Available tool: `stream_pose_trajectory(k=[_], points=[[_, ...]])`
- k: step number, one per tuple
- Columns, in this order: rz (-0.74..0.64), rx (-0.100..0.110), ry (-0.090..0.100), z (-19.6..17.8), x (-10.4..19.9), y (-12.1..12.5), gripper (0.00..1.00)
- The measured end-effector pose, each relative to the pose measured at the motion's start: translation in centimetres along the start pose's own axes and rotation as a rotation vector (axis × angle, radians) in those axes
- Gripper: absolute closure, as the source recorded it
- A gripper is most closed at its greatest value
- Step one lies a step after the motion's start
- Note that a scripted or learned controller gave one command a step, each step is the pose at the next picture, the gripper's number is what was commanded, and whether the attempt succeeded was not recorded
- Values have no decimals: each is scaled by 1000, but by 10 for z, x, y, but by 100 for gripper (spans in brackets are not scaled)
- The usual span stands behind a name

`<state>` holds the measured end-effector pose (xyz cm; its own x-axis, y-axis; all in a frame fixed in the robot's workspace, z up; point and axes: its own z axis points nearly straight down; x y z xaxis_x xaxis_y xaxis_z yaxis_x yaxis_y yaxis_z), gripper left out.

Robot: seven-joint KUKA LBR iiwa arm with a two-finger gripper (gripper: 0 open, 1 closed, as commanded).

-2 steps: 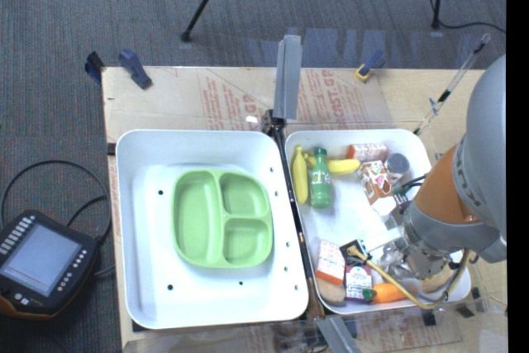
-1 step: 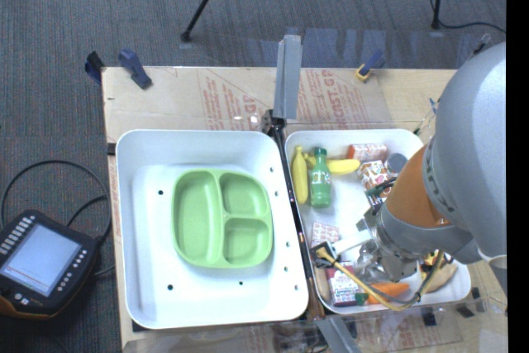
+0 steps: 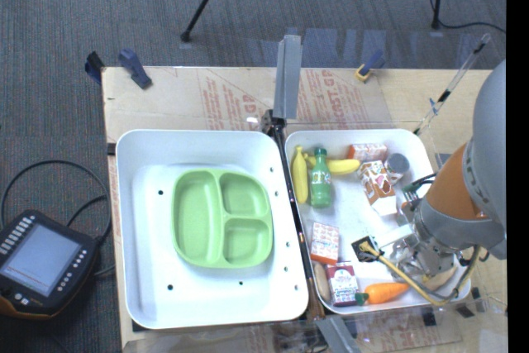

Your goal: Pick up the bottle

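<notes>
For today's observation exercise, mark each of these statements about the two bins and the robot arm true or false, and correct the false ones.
1. The green bottle lies in the right bin. True.
2. The green divided plate sits in the right bin. False: it sits in the left bin.
3. A banana lies right beside the bottle. True.
4. The gripper is above the bottle. False: it is near the right bin's lower right corner, away from the bottle.
5. The carrot lies at the bin's far edge. False: it lies at the near edge.

Green bottle (image 3: 320, 180) beside bananas
</notes>
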<state>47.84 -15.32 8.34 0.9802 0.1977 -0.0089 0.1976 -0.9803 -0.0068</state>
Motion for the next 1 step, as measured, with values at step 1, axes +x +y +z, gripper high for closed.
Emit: stream_pose_trajectory(k=[1], points=[[-8, 9, 6, -1, -6, 53, 100]])
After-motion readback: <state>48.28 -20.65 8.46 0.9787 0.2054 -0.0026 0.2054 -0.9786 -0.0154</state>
